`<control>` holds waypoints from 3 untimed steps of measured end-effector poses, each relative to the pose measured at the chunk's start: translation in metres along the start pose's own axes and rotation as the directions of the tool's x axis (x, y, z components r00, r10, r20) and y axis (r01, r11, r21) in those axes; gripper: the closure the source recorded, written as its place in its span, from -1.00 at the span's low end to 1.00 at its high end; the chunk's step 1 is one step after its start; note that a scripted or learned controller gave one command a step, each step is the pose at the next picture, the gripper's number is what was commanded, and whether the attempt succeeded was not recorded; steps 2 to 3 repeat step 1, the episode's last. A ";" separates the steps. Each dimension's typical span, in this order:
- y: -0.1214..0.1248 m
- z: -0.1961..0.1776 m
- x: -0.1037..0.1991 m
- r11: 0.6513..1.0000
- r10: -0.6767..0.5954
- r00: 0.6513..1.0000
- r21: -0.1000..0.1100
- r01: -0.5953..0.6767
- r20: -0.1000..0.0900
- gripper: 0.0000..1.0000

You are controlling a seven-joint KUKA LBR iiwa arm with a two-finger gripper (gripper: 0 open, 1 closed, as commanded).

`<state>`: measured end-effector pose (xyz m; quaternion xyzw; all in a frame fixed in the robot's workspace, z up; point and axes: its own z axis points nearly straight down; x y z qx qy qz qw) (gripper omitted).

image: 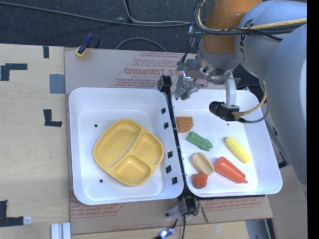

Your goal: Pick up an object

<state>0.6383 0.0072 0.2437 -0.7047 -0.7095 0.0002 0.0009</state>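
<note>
Brown cardboard covers the bench we look down on, and two white bins sit on it side by side. We see a yellow plate with three parts lying in the left bin. The right bin holds toy food: a cracker, a green bean pod, a yellow corn cob, a carrot, a hot dog bun and a small red tomato.

We see the gripper up at the far end of the right bin, close to the wall between the bins. It is above the cracker and not touching it. Nothing is in the gripper, but we cannot tell if it is open or closed, because it is dark and small from up here.

We think the picking has not begun yet; the arm is just getting into place. Next, we think it needs to choose one toy, maybe the cracker since that is nearest, come down right over it, and close on it without bumping the bin wall.
</note>
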 end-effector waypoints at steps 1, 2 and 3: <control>0.012 0.011 0.043 1.000 0.001 1.000 0.001 -0.001 0.001 1.00; 0.012 0.011 0.043 1.000 0.001 1.000 0.001 -0.001 0.001 1.00; 0.012 0.011 0.043 1.000 0.001 1.000 0.001 -0.001 0.001 1.00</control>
